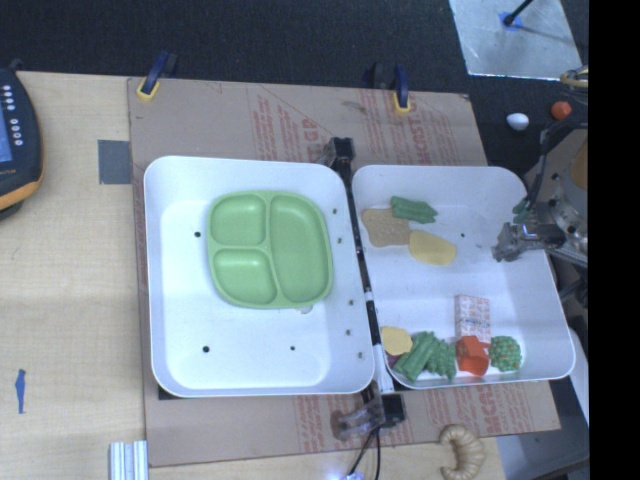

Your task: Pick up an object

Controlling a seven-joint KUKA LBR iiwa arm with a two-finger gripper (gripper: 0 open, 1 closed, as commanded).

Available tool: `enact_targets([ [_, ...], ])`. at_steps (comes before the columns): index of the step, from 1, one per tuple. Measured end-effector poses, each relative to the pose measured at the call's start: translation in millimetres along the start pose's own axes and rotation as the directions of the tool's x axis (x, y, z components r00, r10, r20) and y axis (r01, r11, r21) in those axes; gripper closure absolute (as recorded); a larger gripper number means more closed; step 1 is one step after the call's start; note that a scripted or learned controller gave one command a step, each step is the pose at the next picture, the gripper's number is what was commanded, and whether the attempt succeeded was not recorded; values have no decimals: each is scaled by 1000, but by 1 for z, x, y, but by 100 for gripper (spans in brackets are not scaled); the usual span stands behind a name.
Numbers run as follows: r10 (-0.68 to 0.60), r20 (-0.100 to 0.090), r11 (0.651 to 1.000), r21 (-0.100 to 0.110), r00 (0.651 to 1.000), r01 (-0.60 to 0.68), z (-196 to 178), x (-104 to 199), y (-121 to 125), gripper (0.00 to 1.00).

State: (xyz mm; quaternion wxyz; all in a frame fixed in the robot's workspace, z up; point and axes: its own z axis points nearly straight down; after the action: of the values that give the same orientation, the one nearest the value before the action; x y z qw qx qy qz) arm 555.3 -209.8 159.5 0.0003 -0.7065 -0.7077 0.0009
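claw (507, 243) sat at the right edge of the frame, just over the right bin's (520, 298) right wall, couldn't tell if it was clenched or released, nothing seen between the fingers. the toy food was all in that bin: green piece (413, 209), tan piece (385, 227) & yellow piece (432, 248) up top, green beans (425, 356), red piece (471, 356) & broccoli (506, 352) along the bottom. left bin (180, 348) had a green divided plate (271, 249) in it.

Open floor (495, 278) amid toy food (450, 353)
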Motion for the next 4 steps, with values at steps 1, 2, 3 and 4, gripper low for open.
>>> enact_targets([
  [1, -5, -4, 1000, 6, 1000, 5, 24, 72, -27, 100],
  [2, 0, 2, 1000, -4, 1000, 0, -42, 32, -16, 100],
  [3, -4, 0, 1000, -3, 1000, 4, -95, 70, 47, 100],
  [4, -1, -1, 1000, 5, 1000, 1, -76, 78, -11, 100],
])
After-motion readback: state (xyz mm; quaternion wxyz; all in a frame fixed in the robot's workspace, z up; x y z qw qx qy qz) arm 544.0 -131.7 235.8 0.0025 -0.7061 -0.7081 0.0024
